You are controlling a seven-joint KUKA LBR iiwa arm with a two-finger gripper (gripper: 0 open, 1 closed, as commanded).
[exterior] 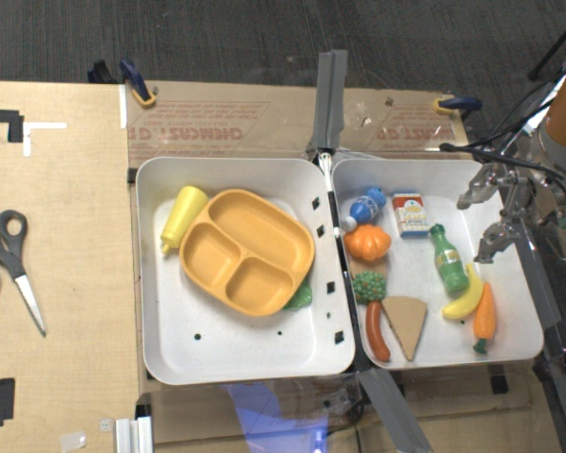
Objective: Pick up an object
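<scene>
Light was bright and even, falling from overhead. The left bin (160, 347) glared white, its floor nearly washed out, and the orange tray (245, 249) in it cast only a thin, soft shadow toward the bin's near side. Beyond the bins the floor (264, 17) lay dim. A bluish glow (264, 413) showed just below that bin's near rim. Focus was fairly sharp, softening slightly toward the frame's corners.

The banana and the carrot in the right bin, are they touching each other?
Touching. In the camera view the banana lies against the upper end of the carrot, with no white bin floor showing between them there.
</scene>
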